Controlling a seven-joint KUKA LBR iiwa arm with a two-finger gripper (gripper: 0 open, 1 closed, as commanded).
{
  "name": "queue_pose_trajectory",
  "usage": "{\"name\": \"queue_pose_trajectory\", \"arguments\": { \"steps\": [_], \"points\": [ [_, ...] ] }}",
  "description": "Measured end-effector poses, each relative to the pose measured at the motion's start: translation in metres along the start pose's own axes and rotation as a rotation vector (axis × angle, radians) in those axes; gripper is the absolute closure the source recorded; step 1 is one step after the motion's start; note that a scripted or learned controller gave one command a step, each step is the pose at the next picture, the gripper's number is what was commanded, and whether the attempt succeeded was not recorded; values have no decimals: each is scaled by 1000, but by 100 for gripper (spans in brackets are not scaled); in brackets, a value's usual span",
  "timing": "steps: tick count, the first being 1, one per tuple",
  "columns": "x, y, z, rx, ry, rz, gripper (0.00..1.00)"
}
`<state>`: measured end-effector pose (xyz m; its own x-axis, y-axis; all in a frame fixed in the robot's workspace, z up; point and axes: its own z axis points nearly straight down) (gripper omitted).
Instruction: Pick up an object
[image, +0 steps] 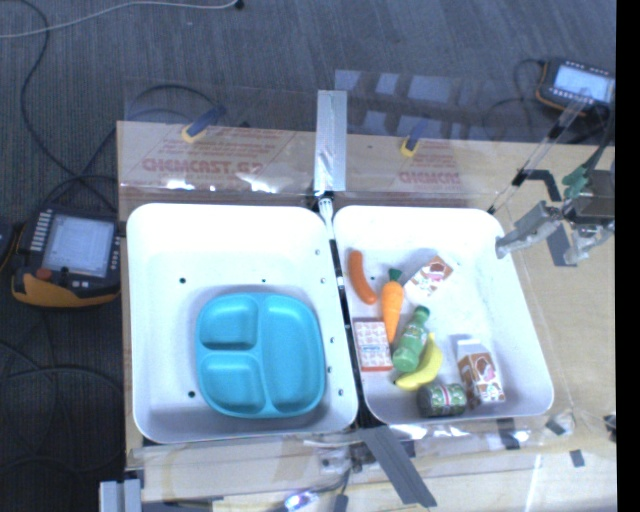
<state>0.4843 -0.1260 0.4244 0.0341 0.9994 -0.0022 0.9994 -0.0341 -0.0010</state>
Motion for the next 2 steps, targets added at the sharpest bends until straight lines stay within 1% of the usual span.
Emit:
{"name": "queue_pose_trajectory", "arguments": {
  "steps": [1, 2],
  "points": [
    [4, -1, 158, 4, 2, 150, 0],
    [-14, -1, 317, 3, 5, 58, 0]
  ]
}}
